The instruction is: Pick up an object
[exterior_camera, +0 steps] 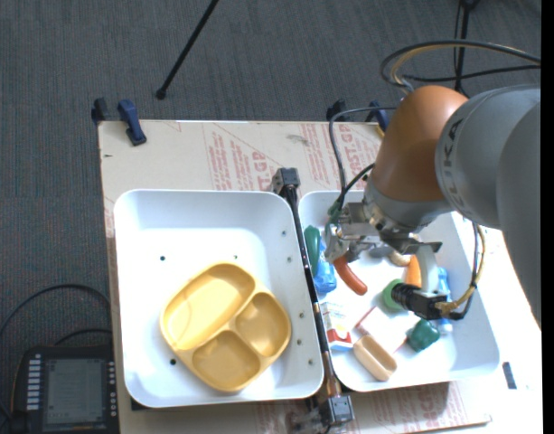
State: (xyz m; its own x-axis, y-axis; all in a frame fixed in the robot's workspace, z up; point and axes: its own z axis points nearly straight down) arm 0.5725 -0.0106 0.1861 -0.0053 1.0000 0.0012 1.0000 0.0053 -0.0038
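My gripper (351,240) hangs low over the left part of the right bin (480,355), with the grey arm and its orange band above it covering the bin's back half. Just under the gripper lies a red sausage-shaped toy (352,278). A blue object (323,274) and a green stick (312,241) lie against the bin's left wall. Toward the front are a tan bun-shaped piece (375,356), a white and red box (347,325), a teal cup (424,334), a green round piece (391,295) and an orange piece (412,266).
The left bin (145,215) holds a yellow divided plate (226,325). A black rail (305,269) runs between the two bins. Cables loop from the arm over the right bin's right side. Blue clamps sit at the bench's back edge.
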